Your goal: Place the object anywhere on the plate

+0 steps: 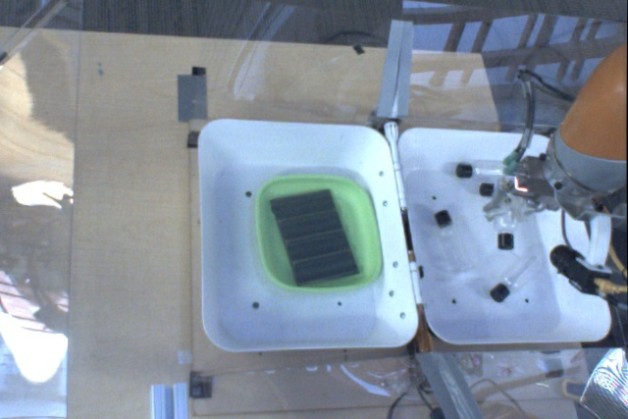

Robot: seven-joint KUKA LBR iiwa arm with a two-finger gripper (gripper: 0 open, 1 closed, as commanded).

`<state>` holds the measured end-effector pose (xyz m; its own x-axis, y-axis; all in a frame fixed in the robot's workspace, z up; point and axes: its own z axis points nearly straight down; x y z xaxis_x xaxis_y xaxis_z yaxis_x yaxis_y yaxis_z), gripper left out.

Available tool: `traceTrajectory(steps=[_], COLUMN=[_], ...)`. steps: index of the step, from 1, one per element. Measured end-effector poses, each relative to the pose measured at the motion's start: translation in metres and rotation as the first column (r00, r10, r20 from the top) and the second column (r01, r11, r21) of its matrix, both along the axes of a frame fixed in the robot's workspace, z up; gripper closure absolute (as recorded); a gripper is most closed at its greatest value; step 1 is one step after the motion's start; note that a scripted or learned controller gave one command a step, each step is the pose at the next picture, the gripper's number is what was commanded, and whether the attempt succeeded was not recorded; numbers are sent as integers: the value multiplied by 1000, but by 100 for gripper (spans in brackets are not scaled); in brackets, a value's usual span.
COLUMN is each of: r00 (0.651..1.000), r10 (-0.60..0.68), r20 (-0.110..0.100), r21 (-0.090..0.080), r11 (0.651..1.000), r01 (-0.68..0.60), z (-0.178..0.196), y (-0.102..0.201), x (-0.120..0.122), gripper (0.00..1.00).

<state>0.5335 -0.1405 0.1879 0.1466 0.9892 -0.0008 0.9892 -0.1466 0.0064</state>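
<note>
A light green plate (268, 240) sits in the middle of the left white bin (221, 211). A dark grey ribbed slab (314, 236) lies flat on the plate, covering most of its floor. My gripper (507, 203) hangs over the upper middle of the right bin (432, 314), well to the right of the plate. Several small black pieces lie in that bin: one (487, 189) just left of the gripper, one (506, 239) just below it, another (443, 218) further left. I see nothing held in the gripper.
The arm's orange band (599, 118) and grey wrist (589, 177) cover the right bin's far right side. Black cables (579, 270) trail by its right wall. More black pieces (463, 170) (498, 290) lie scattered. A raised divider (402, 211) separates the bins.
</note>
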Motion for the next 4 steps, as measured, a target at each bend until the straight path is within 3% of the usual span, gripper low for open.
traceTrajectory(steps=[1,2,3,4], r00=[997,982,982,982], r10=[81,188,188,189], r20=[1,-1,-1,1], r21=[1,2,2,0], r11=[997,982,982,982], r01=[-81,-188,-188,-189], z=[13,-3,-3,1], y=[84,176,176,119], x=[11,17,17,49], gripper=[100,100,0,0])
